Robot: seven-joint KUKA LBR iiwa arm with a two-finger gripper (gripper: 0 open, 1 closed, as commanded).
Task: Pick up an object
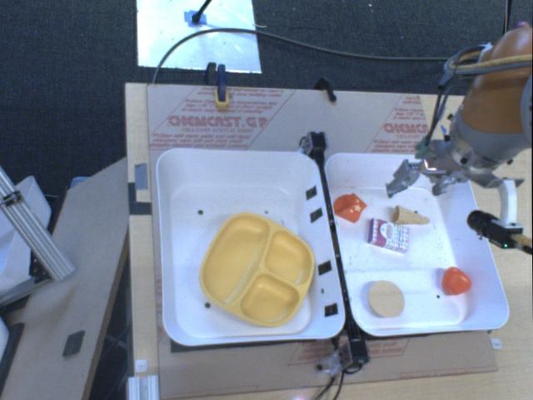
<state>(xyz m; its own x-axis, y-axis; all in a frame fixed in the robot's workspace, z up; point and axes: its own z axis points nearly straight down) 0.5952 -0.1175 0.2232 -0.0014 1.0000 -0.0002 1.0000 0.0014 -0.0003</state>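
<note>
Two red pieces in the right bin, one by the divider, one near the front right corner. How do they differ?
The red piece by the divider looks angular and slightly larger; the red piece near the front right corner looks rounder and more orange. The first lies next to the purple packet; the second sits apart, right of the tan disc. Both rest loose on the right bin floor, neither under the claw.

The arm point(500, 98) is cut off by the right edge; print on the small carton point(389, 235) is unreadable.
</note>
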